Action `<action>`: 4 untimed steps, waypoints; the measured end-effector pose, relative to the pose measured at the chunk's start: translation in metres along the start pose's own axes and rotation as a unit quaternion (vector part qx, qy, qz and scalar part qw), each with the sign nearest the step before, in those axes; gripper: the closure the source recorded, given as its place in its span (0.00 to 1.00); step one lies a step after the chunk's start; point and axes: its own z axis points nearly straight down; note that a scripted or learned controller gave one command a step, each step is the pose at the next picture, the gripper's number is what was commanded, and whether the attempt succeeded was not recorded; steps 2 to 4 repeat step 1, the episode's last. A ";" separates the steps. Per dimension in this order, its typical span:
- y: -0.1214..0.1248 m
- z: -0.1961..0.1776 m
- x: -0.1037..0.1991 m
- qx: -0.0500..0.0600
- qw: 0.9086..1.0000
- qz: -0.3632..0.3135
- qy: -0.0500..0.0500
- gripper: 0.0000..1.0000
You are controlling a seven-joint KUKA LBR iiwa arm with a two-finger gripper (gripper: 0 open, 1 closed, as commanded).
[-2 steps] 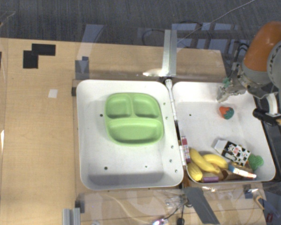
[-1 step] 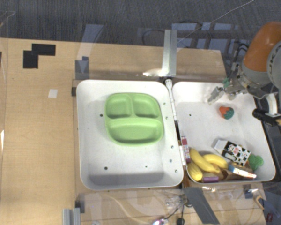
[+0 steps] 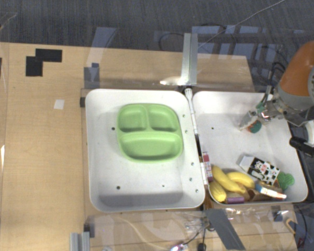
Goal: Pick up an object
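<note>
My gripper (image 3: 253,121) reaches in from the right and hangs low over the upper part of the right bin (image 3: 220,135). A small teal object (image 3: 256,128) lies right at its tip, touching or just under it; the view is too small to tell whether it is held. The arm's orange band (image 3: 299,69) sits at the right edge. In the right bin's near corner lie two yellow bananas (image 3: 226,182), a black-and-white patterned box (image 3: 263,169), a green fuzzy ball (image 3: 286,180) and a white marker (image 3: 272,193).
A green divided plate (image 3: 148,131) lies in the middle of the left bin (image 3: 102,156). A metal divider rail (image 3: 195,135) separates the two bins. A purple item (image 3: 234,197) lies under the bananas. Cables run behind the right bin.
</note>
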 end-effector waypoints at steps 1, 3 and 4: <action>0.004 -0.014 0.000 -0.004 1.000 -0.002 -0.002 1.00; 0.004 -0.014 0.000 -0.004 1.000 -0.002 -0.002 1.00; 0.004 -0.014 0.000 -0.004 1.000 -0.002 -0.002 1.00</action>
